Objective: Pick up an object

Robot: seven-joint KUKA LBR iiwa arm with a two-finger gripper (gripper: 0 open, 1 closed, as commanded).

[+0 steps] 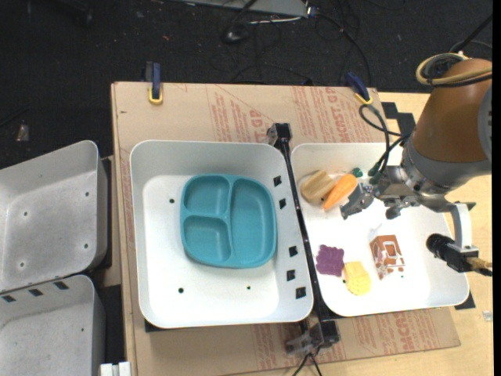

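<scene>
Nearest me in the right bin [450,292], I log a yellow piece [358,278] touching a purple piece [330,260], with a brown-and-white block [387,256] just beside them. Farther back, the gripper [357,202] hangs low over the bin floor; whether its pincer is apart or together I cannot tell. At its tip lies an orange carrot [339,191], against a tan bread piece [316,185]. The left bin [156,288] bears a teal divided plate [229,221].

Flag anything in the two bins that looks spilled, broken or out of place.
Nothing stands out. The teal divided plate lies flat in the left bin; the toy foods sit loosely scattered in the right bin, none visibly damaged.
</scene>
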